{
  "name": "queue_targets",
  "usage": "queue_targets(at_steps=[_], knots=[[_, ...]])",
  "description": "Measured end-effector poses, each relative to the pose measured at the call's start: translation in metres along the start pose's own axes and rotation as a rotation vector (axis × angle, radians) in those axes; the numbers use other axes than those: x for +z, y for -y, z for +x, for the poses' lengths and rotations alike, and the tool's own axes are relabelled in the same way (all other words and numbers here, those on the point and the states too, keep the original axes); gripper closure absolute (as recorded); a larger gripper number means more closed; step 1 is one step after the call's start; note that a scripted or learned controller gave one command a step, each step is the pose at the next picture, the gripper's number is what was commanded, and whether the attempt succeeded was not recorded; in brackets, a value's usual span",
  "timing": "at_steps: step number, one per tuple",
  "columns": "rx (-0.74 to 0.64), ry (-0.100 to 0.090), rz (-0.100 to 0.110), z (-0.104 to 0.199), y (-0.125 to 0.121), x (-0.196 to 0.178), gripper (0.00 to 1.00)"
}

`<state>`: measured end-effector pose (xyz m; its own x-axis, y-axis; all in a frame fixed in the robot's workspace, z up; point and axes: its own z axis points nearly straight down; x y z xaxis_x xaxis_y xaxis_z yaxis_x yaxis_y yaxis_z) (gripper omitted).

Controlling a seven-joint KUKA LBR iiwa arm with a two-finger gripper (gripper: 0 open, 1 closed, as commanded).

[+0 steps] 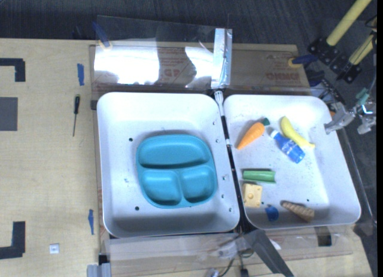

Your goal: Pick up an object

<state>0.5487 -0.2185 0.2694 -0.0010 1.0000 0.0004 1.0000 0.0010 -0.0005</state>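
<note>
The right bin holds several small objects. An orange carrot lies near its left wall, tip pointing down-left. To its right, a yellow banana lies against a blue bottle with a white cap. A green bar lies flat near the middle. Below it sit a yellow cheese wedge, a small blue piece and a brown cone near the front wall.
A blue divided plate lies in the left bin. A clear panel stands behind the bins. Yellow poles and metal clamps crowd the right bin's far right corner.
</note>
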Motion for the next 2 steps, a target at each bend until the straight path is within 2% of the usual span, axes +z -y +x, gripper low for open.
queue_targets(at_steps=[1,2], knots=[[0.015,-0.008,0.014,0.008,0.002,0.153,0.0],[0.017,-0.001,-0.004,0.005,-0.002,0.135,1.0]])
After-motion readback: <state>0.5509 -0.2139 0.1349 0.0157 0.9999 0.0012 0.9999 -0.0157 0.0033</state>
